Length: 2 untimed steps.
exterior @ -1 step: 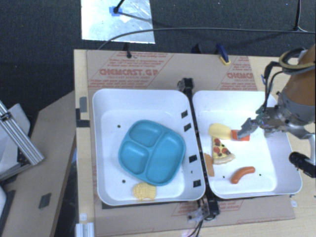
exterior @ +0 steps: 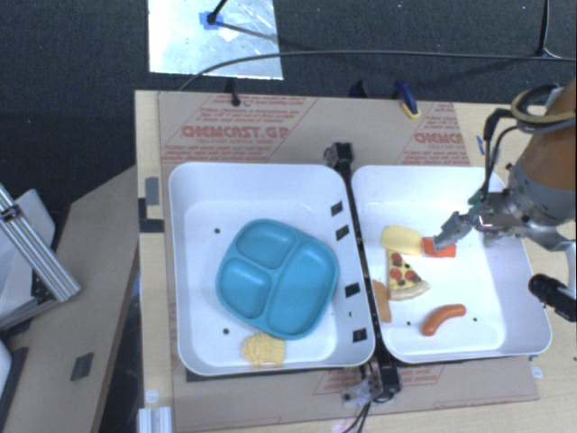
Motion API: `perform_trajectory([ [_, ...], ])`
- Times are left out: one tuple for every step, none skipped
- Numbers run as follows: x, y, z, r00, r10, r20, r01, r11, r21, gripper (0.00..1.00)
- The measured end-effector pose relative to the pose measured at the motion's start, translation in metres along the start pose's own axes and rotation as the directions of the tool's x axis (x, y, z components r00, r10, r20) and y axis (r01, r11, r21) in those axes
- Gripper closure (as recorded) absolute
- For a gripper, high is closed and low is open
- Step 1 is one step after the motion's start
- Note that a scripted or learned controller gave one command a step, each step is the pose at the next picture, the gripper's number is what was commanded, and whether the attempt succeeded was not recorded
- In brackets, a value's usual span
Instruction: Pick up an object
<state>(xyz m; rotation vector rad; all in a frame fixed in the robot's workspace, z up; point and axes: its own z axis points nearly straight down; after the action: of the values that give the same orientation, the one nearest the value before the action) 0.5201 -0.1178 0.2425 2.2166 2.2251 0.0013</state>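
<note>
Camera view: grey pincer point(exterior: 448, 234) is low in the right white bin point(exterior: 514, 332), tip touching a small orange-red block point(exterior: 441, 250); can't tell how far open, or whether it grips. Just left: yellow cheese-like piece point(exterior: 401, 238), toy pizza slice point(exterior: 405, 276). Near side: orange toy sausage point(exterior: 444, 317). Left white bin point(exterior: 194, 242): blue sectioned plastic plate point(exterior: 277, 278), yellow toy corn point(exterior: 263, 349).

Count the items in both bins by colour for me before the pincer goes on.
Blue: 1, the plate
Yellow: 2, the corn and the cheese wedge
Orange or red: 3, the sausage, the small stick and the block at the pincer
Mixed: 1, the pizza slice
Total: 7
</note>
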Motion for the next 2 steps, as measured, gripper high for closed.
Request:
perform_trajectory([
  [0.003, -0.001, 0.042, 1.0, 0.002, 0.0, -0.002, 1.0, 0.003, 0.0],
  [-0.006, -0.004, 0.091, 1.0, 0.003, 0.0, -0.003, 1.0, 0.004, 0.0],
])
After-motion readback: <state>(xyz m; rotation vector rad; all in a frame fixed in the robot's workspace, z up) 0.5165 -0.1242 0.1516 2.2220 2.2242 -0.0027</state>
